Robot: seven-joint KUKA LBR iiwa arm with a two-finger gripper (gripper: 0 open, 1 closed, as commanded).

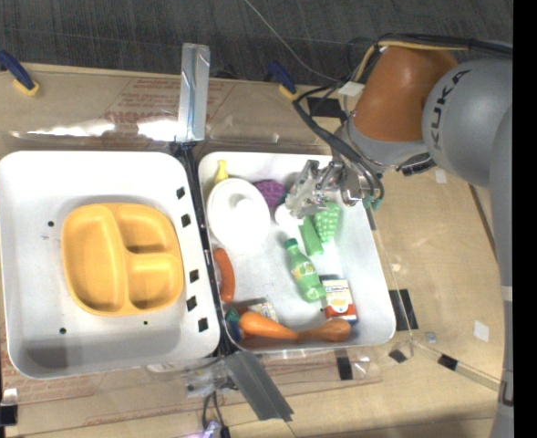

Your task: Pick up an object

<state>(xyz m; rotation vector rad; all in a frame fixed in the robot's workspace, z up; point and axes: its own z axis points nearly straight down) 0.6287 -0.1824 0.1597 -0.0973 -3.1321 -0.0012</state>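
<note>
**Gripper low at the right bin's upper edge**

Two white bins are seen side by side on the counter [450, 290]. The left bin [22, 190] is occupied by a yellow tray [122, 255] near its centre.

The gripper [318, 190] is lowered into the right bin [377, 272] at about 1 o'clock of that bin. Whether anything is held, or how the gripper is set, cannot be told, as it is blurred against the clutter.

Just below the gripper, a green studded piece [326, 223] is seen touching or nearly touching it. A purple item [270, 191] lies at 12 o'clock, beside a white bowl [237, 212] at 10 o'clock. A green bottle [303, 269] is placed near the centre, a small carton [337, 299] at 5 o'clock, and a carrot [268, 328] at 6 o'clock along the lower wall.
</note>
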